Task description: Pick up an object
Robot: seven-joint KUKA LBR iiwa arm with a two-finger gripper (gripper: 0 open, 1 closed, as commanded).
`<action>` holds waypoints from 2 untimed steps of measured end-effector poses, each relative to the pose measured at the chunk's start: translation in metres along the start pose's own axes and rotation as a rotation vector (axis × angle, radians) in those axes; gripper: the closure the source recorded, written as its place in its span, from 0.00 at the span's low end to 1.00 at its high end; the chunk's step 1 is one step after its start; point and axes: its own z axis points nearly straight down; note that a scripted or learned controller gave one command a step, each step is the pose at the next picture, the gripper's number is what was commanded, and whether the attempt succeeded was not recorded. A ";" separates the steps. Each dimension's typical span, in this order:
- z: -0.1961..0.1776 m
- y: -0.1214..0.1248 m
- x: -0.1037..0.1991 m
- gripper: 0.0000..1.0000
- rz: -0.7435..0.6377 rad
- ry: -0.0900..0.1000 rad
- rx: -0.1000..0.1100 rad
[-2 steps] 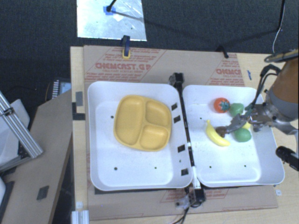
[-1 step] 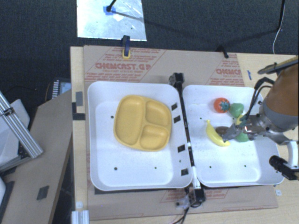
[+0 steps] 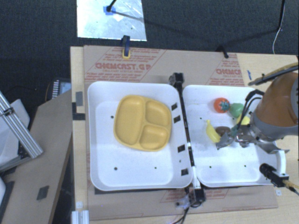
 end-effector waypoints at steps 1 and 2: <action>0.040 0.000 0.000 0.00 0.000 -0.001 -0.003; 0.028 0.002 0.000 1.00 0.000 -0.002 -0.007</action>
